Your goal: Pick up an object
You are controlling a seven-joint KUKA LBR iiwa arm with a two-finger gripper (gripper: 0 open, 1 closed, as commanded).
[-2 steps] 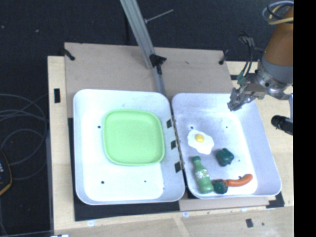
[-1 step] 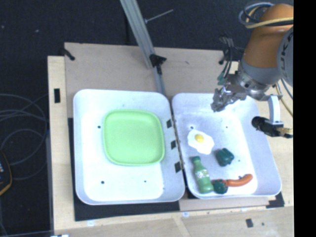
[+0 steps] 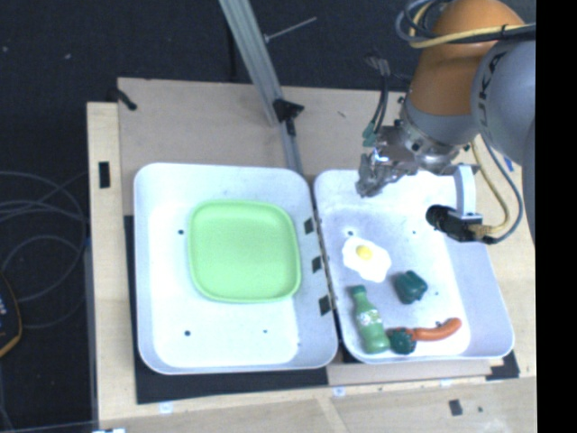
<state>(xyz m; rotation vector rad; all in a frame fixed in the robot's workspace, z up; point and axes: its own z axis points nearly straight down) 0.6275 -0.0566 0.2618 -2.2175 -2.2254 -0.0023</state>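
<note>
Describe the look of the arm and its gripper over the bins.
The arm is grey with a rounded orange band above the wrist. Yellowish and grey cables loop around the orange part. The gripper is a small, dark grey metallic assembly, with a green mark on its side.

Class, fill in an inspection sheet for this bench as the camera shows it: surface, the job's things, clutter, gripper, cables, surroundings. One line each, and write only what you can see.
Surface: pale bench bearing two shallow white bins, left bin and right bin, side by side.
Job's things: in the right bin, a fried egg toy, a dark green block, a green bottle and a red-orange chilli with a green stem end.
Clutter: a light green plate lies flat in the left bin.
Gripper: gripper sits over the right bin's far end, nothing seen between its fingers; open or shut cannot be judged.
Cables: yellow and grey cables loop along the arm; thin wires lie on the floor at left.
Surroundings: dark floor; a grey pole slants across the bench's far edge.
</note>
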